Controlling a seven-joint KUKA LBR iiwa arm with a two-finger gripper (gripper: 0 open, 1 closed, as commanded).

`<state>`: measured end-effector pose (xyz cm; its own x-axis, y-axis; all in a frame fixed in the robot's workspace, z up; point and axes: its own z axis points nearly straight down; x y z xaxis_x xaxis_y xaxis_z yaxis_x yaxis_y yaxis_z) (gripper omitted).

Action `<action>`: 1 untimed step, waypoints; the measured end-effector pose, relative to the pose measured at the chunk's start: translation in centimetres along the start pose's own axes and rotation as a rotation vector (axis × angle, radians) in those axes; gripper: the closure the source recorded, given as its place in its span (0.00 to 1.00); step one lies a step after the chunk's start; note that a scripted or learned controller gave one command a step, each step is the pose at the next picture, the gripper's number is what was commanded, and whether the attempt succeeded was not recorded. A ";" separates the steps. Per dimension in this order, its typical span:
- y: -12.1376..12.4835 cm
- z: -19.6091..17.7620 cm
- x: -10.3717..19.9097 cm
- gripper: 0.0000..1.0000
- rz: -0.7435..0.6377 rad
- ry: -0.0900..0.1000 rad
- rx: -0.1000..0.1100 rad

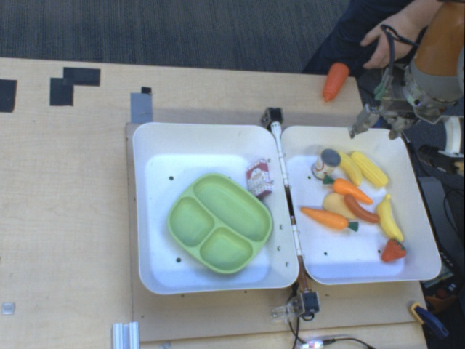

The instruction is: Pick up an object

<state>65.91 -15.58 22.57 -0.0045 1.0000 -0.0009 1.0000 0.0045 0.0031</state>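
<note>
**Desk:** Where is the gripper (pixel 378 120), and what might spoil the pick?

**Photographer:** It hangs over the far rim of the right bin (pixel 425 264), its fingers spread with nothing between them. The toy food below lies crowded: a corn cob (pixel 369 169) touches a yellow piece, and a sausage (pixel 361 209) is wedged among carrots (pixel 328 218). By my reckoning, closing fingers could strike a neighbour and knock the target loose.

**Desk:** And the bins?

**Photographer:** The right bin also holds a banana (pixel 389 219) and a strawberry (pixel 393 251). Left of it, the other bin (pixel 145 267) carries a green divided plate (pixel 220 223) and a small packet (pixel 259 178). A loose carrot (pixel 334 81) sits on the bench beyond.
</note>
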 end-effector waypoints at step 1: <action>-5.7 13.9 0.5 0.00 0.002 0.000 -0.002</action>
<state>60.21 -15.13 8.62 -0.0028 1.0000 -0.0006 1.0000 0.0028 0.0052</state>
